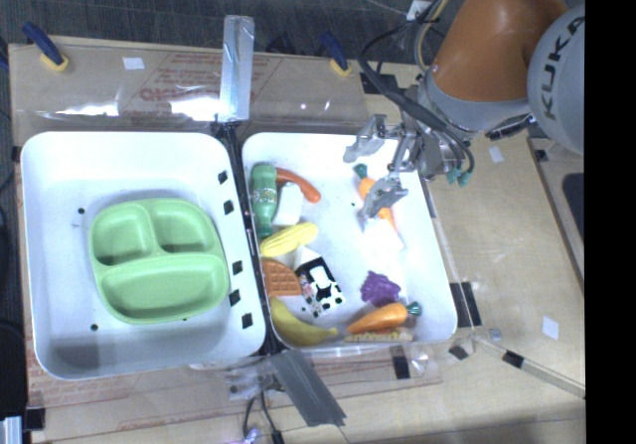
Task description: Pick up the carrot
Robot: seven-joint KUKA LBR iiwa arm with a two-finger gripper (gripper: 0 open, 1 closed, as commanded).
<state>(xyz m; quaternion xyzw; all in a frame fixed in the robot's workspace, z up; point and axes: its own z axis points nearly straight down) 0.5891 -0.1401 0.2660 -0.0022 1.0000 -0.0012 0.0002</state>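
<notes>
Tray in left bin; carrot at right bin's near edge, beside banana.

Robotics lab, KUKA arm, white bins

One fixed camera looks down at a slant from above the bench, taking in both white bins, with the arm entering from the right.
</notes>
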